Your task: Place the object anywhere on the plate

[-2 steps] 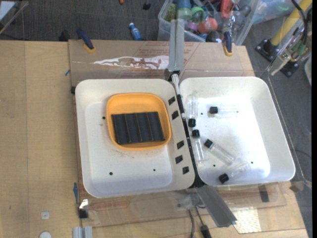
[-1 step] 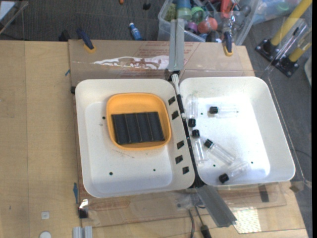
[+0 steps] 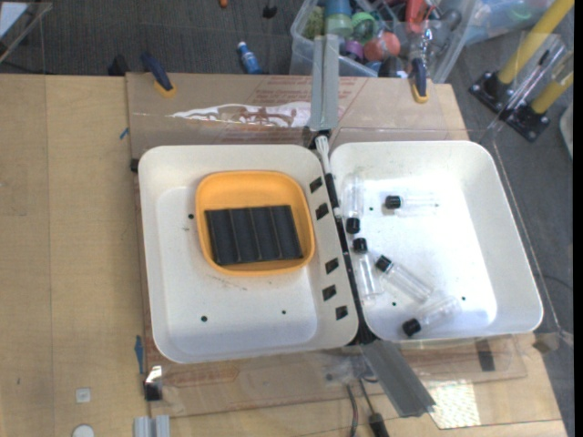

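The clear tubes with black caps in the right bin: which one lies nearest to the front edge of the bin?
The tube in the right bin's front corner; its black cap points left. The others lie farther back.

This looks like a lab or workshop. Two white bins [image 3: 414,321] sit on a wooden bench [image 3: 64,244] with cardboard taped under them. A clear tub of colorful toys [image 3: 383,16] and loose tools lie on the gray floor [image 3: 137,16].

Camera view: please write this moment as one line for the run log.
left bin: orange plate with ridged black block on it | right bin: several clear black-capped vials loose | task: block already on plate
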You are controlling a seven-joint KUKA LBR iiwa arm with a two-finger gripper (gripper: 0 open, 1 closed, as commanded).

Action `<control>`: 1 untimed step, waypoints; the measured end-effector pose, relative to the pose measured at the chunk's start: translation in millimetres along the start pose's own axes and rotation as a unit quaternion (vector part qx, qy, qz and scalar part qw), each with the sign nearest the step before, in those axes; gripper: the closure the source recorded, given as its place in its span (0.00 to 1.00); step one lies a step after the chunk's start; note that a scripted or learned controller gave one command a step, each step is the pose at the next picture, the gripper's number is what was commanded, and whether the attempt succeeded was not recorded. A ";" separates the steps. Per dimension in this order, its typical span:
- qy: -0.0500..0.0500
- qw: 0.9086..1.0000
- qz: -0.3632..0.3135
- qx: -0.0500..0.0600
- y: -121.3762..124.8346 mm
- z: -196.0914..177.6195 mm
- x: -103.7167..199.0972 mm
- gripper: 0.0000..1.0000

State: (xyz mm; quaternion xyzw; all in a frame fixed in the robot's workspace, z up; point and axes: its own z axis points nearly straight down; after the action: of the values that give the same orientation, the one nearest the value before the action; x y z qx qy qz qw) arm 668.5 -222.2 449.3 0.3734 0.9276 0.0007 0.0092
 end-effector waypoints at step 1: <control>-0.004 1.000 0.000 -0.002 1.1 -12.3 -0.5 1.00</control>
State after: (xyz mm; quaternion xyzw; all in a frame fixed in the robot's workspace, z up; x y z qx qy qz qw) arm 669.5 -221.7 461.6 0.3734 0.9276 0.0009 0.0140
